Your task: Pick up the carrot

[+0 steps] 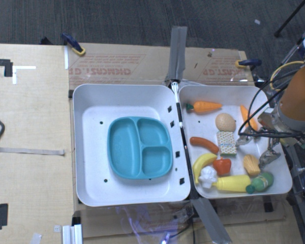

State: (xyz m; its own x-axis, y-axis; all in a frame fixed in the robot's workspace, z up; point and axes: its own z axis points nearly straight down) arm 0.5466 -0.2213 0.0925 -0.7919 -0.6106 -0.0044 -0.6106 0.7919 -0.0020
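Observation:
The carrot (206,106), orange with a green stub at its left end, lies flat near the far left corner of the right bin (213,89). My gripper (255,149) hangs over the right side of that bin, well to the right of the carrot and closer to the front. Its two metal fingers (243,140) stand apart, so it is open with nothing between them. The arm's orange band (300,98) is at the right edge.
Around the gripper lie a tan egg (225,121), a pale wafer (226,142), a bread piece (251,164), an orange wedge (245,117), a sausage (204,144), a banana (202,162), a red pepper (222,166) and a yellow bottle (233,183). The left bin holds a teal divided plate (140,147).

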